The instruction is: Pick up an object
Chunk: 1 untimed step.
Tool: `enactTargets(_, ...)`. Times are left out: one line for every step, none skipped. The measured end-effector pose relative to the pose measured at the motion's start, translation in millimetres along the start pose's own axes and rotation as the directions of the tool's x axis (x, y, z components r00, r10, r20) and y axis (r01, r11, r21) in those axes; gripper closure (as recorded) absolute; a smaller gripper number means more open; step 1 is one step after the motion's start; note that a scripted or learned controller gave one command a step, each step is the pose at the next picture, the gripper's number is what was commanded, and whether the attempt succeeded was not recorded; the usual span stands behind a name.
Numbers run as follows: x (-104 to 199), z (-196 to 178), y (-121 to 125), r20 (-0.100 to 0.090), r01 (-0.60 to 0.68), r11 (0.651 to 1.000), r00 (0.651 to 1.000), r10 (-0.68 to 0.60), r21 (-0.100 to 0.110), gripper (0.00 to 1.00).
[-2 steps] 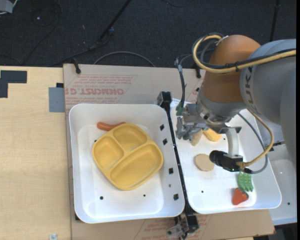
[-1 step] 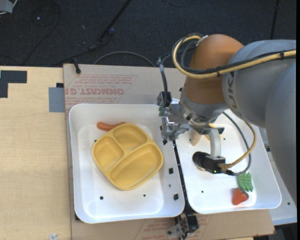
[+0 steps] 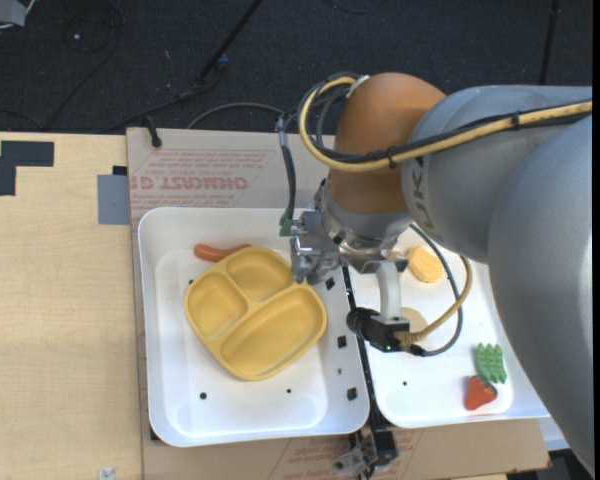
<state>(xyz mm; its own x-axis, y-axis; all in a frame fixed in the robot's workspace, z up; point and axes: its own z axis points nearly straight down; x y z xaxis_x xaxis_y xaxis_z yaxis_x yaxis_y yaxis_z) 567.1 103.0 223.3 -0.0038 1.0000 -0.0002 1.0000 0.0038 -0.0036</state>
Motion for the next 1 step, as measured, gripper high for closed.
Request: enactTargets(-1.2,-0.3,-0.1,0.000,-0.002,1.000,1.000,0.002,0.000,0.00)
